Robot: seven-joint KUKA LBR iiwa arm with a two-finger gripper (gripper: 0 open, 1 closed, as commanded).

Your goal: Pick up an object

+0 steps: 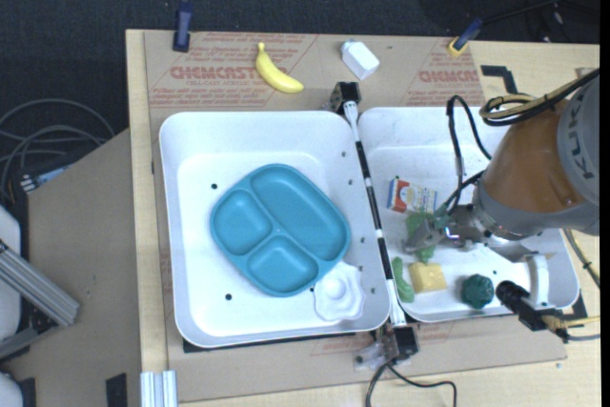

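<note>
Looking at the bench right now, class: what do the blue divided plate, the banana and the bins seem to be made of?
Blue divided plate: likely moulded plastic, matte, with one even colour and soft rounded compartment edges.
Banana: probably a plastic toy, judging by its uniform, unblemished yellow; real fruit cannot be ruled out.
Bins: smooth white plastic by the look, with thin walls and rounded corners.

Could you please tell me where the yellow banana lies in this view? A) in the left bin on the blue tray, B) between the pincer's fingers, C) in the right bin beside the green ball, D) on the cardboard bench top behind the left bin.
D: the banana lies on the printed cardboard bench top, outside and behind the rim of the left bin, which holds the blue tray.
</note>
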